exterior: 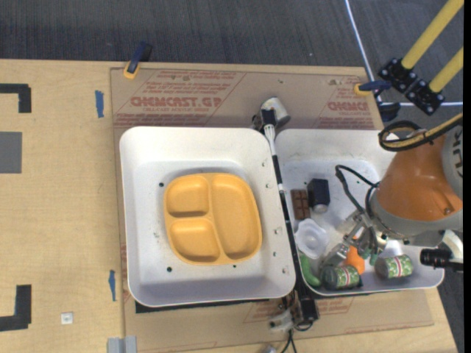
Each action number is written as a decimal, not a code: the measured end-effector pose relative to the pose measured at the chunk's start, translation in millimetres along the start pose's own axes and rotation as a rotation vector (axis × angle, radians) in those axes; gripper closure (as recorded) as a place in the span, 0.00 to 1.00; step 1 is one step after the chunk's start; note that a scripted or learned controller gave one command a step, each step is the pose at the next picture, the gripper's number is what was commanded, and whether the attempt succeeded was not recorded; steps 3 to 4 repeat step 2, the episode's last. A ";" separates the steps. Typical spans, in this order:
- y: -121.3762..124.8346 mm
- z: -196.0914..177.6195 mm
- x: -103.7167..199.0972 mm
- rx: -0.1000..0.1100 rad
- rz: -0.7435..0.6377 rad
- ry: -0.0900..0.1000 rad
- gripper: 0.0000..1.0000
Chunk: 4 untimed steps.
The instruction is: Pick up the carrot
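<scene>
The carrot (356,258) lay in the right bin (298,149), near its front edge, showing as a small orange patch w/ most of it covered by the claw (353,247) right above it. Claw was down in the clutter at that spot, but whether its tips were wide, narrow or closed on the carrot couldn't be told; the metal parts blurred into the items around them. Judging by that, the approach looked done and the grasp itself unconfirmed: carrot sat at bin-floor level, not lifted, so closing (if not done) and the lift were left.

Round the carrot: a green can (341,276) just in front-left, touching or nearly; a second green-labelled can (394,265) to the right near the front-right corner; a clear plastic cup (312,238) to the left; a brown bar (299,204) and a small dark block (319,192) further back toward the bin's middle. Something green at the front-left corner, too small to name.

The arm's orange band (418,186) and grey wrist hid the right part of the bin, incl. whatever lay under them. Black cable looped across the bin floor. Left bin (140,153) held a yellow divided plate (212,217), well apart from the action. Both bins sat on cardboard on the tabletop (59,197).
</scene>
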<state>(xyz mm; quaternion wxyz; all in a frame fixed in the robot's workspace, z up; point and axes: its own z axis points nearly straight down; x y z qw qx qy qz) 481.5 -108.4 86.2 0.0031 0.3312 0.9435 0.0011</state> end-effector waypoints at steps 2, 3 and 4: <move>0.0 0.0 0.0 0.000 0.000 0.000 0.00; 0.0 0.0 0.0 0.000 0.000 0.000 0.00; 0.0 0.0 0.0 0.000 0.000 0.000 0.00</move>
